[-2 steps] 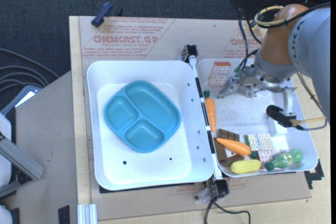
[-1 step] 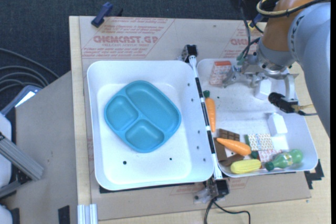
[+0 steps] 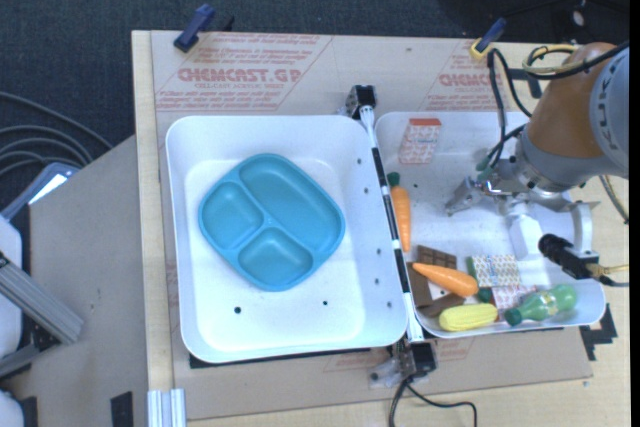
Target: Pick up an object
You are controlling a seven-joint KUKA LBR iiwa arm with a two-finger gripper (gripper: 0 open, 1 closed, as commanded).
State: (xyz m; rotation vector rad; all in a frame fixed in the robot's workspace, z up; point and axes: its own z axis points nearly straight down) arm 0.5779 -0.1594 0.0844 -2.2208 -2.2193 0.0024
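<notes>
Hand point(image 3: 468, 198) hovers just beside carrot point(image 3: 401, 212).

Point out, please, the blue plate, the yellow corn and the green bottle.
blue plate point(image 3: 271, 220): camera view, its centre divider.
yellow corn point(image 3: 468, 318): camera view, middle of the cob.
green bottle point(image 3: 545, 302): camera view, its body.

A blue plastic plate with 3 compartments point(image 3: 271, 220) lay in the middle of the left white bin point(image 3: 200, 315). 2 blue clamps point(image 3: 193, 28) gripped the far edge of the cardboard-covered bench point(image 3: 250, 70). Grey cables point(image 3: 40, 130) curled on the dark floor past the bench's left edge.
</notes>
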